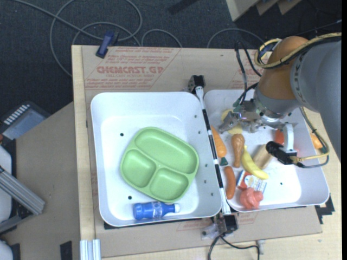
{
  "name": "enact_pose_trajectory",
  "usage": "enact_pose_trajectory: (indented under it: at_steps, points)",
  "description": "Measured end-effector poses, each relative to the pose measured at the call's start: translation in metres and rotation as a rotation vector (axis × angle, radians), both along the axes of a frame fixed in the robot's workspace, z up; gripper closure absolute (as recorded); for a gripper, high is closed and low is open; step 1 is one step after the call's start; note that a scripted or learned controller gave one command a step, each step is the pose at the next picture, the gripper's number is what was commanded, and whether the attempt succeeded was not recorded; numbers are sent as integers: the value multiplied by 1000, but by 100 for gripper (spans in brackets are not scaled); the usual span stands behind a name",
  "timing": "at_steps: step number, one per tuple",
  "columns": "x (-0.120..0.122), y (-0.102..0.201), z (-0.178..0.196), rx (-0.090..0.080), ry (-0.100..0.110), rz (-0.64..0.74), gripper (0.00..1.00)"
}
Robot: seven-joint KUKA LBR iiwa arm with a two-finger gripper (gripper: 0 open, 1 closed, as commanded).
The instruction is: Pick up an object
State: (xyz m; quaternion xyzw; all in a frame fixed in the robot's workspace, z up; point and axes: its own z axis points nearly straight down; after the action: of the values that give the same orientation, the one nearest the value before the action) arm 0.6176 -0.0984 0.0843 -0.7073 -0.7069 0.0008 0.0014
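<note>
My gripper (238, 118) hangs low over the back left part of the right bin (312, 191), and the grey wrist with its orange band (284, 50) rises behind it. A pale yellow piece (229, 127) lies just under the gripper's left side. In front of it lie an orange carrot (217, 142) along the bin's left wall, a brown drumstick (237, 148), a yellow banana (254, 167), a tan block (262, 156) and a red-orange sausage (230, 181). A red lumpy toy (249, 199) and a small printed packet (256, 184) sit at the front.
The left bin (105, 110) holds a green divided plate (158, 164) and a blue bottle (155, 210) lying at its front wall. A small orange piece (316, 141) rests by the right bin's right side. Cables run across the dark floor behind the bench.
</note>
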Motion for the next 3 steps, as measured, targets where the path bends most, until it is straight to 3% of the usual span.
enact_pose_trajectory:
  at_steps: [1, 2, 3]
  points:
    - [-57, -3, 0, -1, -2, 0, 0]
    - [-92, -3, 0, -1, -3, -1, 0]
    - [-92, -3, 10, -1, -4, -1, 100]
